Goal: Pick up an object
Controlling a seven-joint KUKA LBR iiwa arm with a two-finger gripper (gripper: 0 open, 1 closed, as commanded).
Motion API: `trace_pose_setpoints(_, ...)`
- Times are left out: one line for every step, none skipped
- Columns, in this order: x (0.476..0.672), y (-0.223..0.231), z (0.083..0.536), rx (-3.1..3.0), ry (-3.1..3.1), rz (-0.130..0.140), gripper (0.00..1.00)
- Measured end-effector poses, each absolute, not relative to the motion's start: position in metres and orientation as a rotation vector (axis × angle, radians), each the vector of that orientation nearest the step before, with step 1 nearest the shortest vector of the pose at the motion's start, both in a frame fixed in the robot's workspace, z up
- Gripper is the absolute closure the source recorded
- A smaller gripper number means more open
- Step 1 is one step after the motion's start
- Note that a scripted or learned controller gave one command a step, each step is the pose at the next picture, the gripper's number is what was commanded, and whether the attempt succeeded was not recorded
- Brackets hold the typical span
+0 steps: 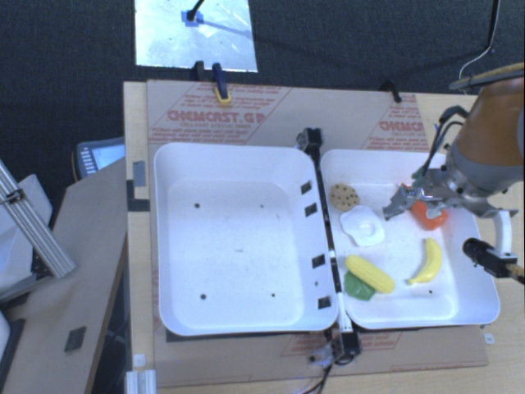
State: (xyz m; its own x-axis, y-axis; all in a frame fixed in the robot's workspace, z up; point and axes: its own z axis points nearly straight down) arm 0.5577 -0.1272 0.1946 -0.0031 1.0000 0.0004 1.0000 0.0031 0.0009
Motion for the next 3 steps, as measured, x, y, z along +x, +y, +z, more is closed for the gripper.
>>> trace_pose_setpoints(0.528, -0.105, 0.311, 2.207, 2.221, 0.014, 0.0)
trace_pose_setpoints(0.509, -0.012, 0.457, 2.196, 2.229, 0.027, 0.0)
trace_pose_setpoints(0.535, 0.037, 0.54, 2.205, 2.227, 0.016, 0.0)
